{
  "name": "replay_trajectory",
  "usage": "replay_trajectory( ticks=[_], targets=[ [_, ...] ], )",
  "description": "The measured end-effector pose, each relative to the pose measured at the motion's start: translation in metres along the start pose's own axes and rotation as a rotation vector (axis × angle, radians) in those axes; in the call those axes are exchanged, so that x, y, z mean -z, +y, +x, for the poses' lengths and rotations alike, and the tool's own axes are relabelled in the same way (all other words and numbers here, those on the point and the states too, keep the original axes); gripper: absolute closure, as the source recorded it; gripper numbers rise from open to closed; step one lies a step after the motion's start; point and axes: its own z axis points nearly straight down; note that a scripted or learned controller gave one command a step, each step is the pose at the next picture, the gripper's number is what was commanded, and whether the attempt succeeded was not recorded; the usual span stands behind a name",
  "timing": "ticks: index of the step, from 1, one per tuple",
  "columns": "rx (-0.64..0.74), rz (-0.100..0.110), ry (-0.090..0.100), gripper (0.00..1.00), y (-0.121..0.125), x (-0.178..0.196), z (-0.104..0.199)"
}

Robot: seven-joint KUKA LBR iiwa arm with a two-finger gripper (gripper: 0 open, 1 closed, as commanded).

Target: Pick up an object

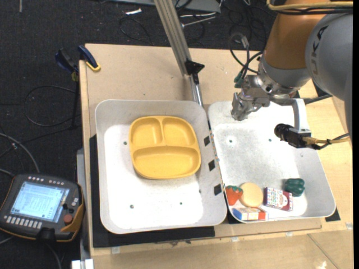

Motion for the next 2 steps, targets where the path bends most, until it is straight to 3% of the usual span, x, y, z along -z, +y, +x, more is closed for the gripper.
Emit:
replay_trajectory(
  ticks=[2],
  targets=[
    [-0.001, -0.001, 0.000, 1.00, 0.044, -0.031, 0.089]
  ],
)
